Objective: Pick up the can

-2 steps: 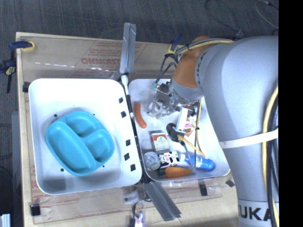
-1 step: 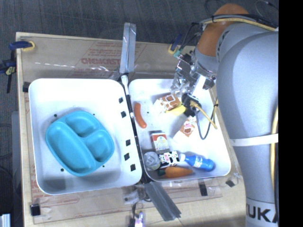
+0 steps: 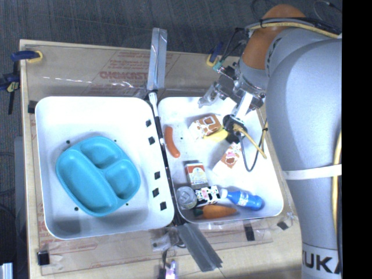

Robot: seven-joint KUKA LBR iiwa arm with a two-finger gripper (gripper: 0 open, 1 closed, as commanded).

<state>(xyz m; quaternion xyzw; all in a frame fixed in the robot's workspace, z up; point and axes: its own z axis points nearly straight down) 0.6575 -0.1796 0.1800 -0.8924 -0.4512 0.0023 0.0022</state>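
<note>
Camera view shows the can (image 3: 186,197), likely light, stiff and slick; grip its sides. The tool's (image 3: 224,97) opening cannot be told.

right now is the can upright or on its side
Upright, it seems: the can shows its round silver top to the overhead camera, in the right bin.
</note>
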